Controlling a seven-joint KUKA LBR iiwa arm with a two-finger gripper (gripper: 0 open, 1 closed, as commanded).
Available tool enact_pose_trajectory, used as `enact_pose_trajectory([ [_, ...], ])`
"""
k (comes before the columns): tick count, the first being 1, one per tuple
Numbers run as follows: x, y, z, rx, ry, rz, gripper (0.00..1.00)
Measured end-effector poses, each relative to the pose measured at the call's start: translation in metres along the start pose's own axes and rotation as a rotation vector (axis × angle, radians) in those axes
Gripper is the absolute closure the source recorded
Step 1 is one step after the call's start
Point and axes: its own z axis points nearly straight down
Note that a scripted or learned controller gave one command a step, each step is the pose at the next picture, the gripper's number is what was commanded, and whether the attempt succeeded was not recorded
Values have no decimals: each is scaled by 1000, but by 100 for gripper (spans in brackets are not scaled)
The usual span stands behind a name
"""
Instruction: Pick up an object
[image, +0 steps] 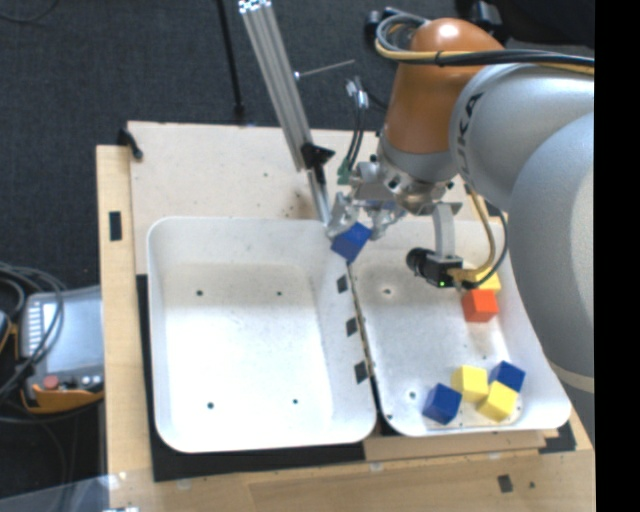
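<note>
Jaws: closed about a blue block (350, 242), which appears pinched between the fingers of the gripper (355, 222), though the view is cluttered there. Location: block hangs at the far end of the ridge between the left bin (180, 300) and right bin (400, 300), directly beneath the jaws, one corner down. Remaining stock, right bin: orange block (481, 303); second blue block (441, 402); two yellow blocks (472, 381); small blue block (509, 376). Legible markings: none.

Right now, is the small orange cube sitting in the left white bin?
No, the small orange cube lies in the right white bin, near the yellow and blue cubes, while the left white bin holds no cube.
</note>
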Motion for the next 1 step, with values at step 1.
enact_pose_trajectory([
  [1,52,2,11,1,0,0,100],
])
